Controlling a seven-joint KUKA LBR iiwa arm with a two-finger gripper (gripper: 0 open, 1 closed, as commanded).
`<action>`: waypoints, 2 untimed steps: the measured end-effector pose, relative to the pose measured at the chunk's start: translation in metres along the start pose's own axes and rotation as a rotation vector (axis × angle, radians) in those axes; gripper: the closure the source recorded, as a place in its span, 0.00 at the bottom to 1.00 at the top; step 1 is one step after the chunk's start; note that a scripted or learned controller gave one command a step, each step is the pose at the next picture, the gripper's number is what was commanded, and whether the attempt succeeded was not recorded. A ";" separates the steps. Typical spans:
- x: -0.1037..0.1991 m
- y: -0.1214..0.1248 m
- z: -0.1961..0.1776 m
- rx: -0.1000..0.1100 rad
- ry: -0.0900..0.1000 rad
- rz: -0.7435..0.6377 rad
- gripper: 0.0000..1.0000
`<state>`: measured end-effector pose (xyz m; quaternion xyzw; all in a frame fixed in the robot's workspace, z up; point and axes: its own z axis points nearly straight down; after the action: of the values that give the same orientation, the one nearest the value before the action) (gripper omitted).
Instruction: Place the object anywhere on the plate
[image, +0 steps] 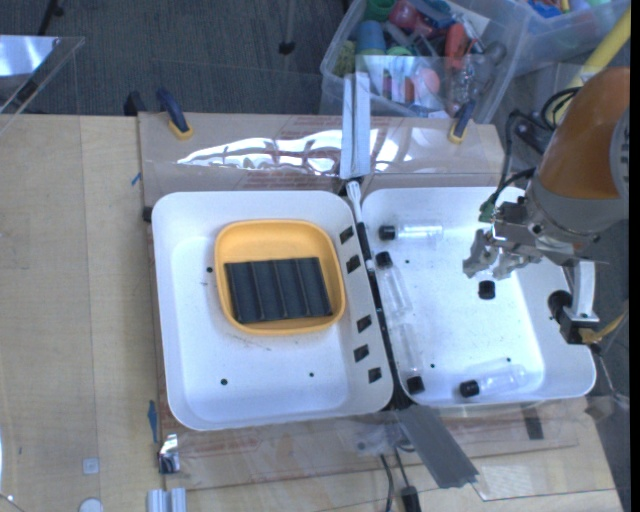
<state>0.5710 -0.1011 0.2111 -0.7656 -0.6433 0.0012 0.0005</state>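
Over the right bin (520, 345), the end effector (487, 265) hangs wrist-down; finger spacing cannot be told.

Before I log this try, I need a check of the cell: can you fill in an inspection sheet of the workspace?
Surface: two white bins, left bin and right bin, on a wooden bench.
Job's things: yellow plate in left bin, dark ridged block lying on it.
Clutter: clear tubes with black caps in right bin.
Tool: tool over right bin; nothing seen between its fingers.
Cables: black cable near the wrist.
Surroundings: clear box of mixed items behind the bins.
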 end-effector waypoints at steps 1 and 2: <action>0.019 0.044 0.018 -0.005 0.000 -0.243 1.00; 0.050 0.085 0.000 -0.008 -0.001 -0.537 1.00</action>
<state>0.6633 -0.0662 0.2107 -0.5673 -0.8235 -0.0010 -0.0024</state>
